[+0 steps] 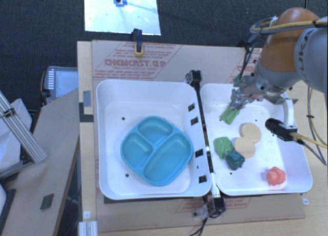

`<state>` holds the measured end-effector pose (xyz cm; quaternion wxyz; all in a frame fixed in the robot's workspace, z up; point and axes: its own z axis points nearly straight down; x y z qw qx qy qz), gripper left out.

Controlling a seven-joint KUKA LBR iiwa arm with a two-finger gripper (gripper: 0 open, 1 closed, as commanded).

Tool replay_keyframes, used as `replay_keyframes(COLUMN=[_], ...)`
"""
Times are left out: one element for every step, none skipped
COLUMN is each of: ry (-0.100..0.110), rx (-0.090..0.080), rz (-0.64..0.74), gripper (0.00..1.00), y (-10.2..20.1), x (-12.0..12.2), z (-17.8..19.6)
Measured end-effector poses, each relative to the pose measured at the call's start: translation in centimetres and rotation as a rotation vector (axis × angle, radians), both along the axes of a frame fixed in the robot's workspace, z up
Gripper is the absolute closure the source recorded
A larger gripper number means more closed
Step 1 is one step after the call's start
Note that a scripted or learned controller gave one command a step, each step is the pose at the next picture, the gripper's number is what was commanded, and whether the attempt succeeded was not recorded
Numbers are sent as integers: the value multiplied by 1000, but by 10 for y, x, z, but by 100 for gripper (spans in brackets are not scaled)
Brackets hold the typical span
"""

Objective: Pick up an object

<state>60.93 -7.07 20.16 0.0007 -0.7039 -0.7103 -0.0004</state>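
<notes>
Gripper [237, 103] hanging over the light green block [230, 114] in the right bin [302, 166] — finger state: cannot tell.
Block lying far-left, near the divider edge; open floor sitting right of it, toward the cookies [248, 138].

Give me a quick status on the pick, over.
Hand low in right bin, at light green block; grasp unconfirmed. Other toys lie apart. Blue tray in left bin.

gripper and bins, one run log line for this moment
gripper: over right bin, at light green block | grasp: cannot tell | left bin: blue plate
</notes>
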Motion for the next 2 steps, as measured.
replay_keyframes(ry=[-2,0], rx=[1,1], rz=[1,0], gripper=[100,100], y=[47,96], x=[-6,-29], z=[10,21])
